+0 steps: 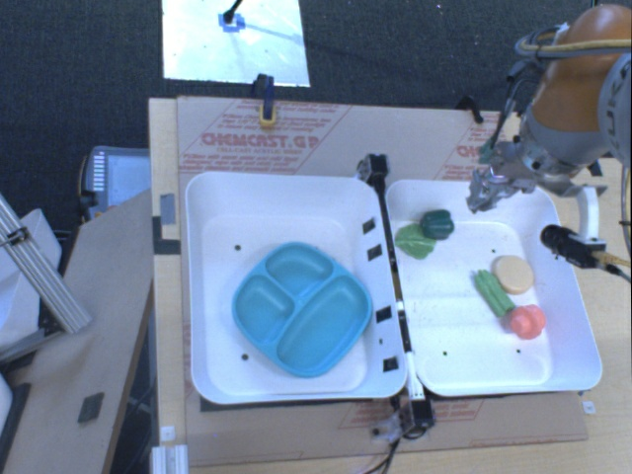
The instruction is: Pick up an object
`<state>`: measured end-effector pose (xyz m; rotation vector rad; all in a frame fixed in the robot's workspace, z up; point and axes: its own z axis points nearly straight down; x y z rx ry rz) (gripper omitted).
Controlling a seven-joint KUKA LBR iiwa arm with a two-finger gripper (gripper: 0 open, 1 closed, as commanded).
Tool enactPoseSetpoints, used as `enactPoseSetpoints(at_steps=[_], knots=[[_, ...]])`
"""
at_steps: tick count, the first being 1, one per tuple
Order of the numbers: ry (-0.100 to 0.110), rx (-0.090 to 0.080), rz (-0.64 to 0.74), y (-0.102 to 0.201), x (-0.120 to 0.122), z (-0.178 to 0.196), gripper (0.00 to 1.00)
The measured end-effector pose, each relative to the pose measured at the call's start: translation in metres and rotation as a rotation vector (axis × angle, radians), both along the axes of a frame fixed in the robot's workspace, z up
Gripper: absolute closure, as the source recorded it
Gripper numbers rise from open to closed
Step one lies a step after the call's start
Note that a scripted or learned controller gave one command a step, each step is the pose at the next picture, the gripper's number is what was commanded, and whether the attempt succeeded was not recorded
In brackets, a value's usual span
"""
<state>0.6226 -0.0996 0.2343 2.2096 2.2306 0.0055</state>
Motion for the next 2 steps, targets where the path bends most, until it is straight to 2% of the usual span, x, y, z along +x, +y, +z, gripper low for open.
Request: enactPoseSetpoints(at_steps=[2], knots=[[0.002,0.0,0.0,0.118,0.013,-0.01,1.0]])
